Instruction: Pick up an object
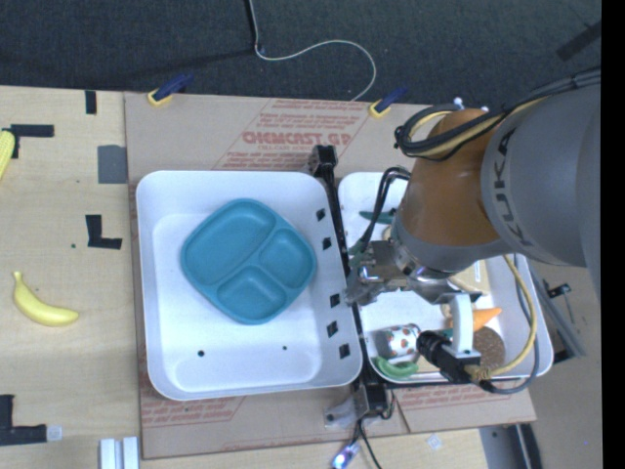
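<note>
The grey and orange arm hangs over the right bin [366, 186] and hides most of it. Its gripper [376, 276] sits low at that bin's left wall, close to the divider between the bins. At the bin's front, just below the gripper, lie a small silvery object with red spots [398, 339] and a green curved piece [395, 366]. An orange piece [486, 315] and a brown round object [490, 344] lie further right. The left bin [166, 360] holds a blue divided plate [249, 259] near its middle.
A yellow banana [41, 306] lies on the bench left of the bins, and another yellow item [5, 152] shows at the far left edge. Black clips run along the divider [332, 252] between the bins. A thin cable [322, 52] loops behind.
</note>
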Controlling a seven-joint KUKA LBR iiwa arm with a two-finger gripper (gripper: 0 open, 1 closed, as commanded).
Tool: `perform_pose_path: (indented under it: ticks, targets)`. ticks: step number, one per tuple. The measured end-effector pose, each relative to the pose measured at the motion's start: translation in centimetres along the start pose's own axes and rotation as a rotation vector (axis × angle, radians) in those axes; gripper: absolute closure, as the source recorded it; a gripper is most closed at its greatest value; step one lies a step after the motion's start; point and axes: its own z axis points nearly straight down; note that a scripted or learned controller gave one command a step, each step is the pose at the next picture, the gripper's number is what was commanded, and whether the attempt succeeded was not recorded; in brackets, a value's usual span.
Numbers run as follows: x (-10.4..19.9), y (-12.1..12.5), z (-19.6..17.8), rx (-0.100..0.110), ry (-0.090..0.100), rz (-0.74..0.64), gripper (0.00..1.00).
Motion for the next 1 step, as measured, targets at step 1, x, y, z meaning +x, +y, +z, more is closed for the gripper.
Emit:
perform_pose_path:
  ticks: [1]
  targets:
    - [-2.96, 1.94, -12.39, -0.018, -0.002, 0.004, 1.00]
